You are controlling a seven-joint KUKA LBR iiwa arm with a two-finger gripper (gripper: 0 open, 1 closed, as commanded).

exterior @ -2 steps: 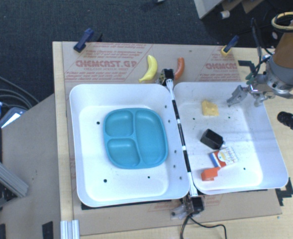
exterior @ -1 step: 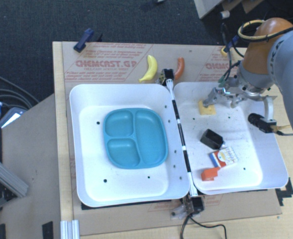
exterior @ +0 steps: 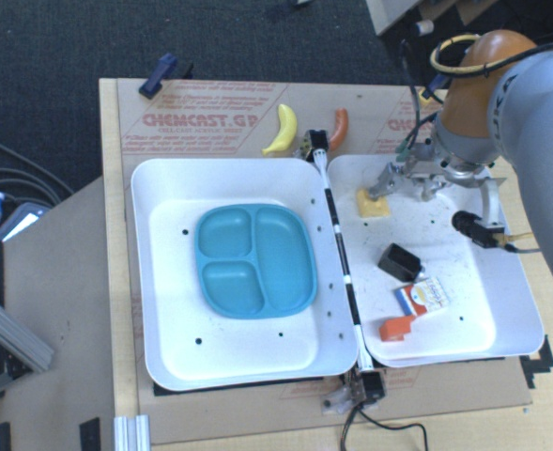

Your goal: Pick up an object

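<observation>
Your tool (exterior: pixel 386 184) hangs low over the far left part of the right bin (exterior: pixel 501 341), just beside the yellow block (exterior: pixel 374 204). Whether it is open, closed or gripping anything, you cannot tell from this slant, so do not count the block as held.

The main risk is a miss. The tool sits at the block's far edge and not squarely over it, so a closing move may only nudge the block aside or tip it toward the bin wall. The black divider (exterior: pixel 335 233) between the bins runs near the block's left side, and a low sideways move could strike it.

Other candidates lie well apart from the tool in the same bin: a black block (exterior: pixel 400 261), a red and white carton (exterior: pixel 423 298) and an orange piece (exterior: pixel 397 328) touching the carton's near corner. These two may drag each other if you grab one.

The left bin (exterior: pixel 163 341) carries a blue divided plate (exterior: pixel 255 259). A banana (exterior: pixel 282 130) and an orange sausage-like toy (exterior: pixel 338 128) rest on the surface (exterior: pixel 201 111) beyond the bins, clear of the arm's path.
</observation>
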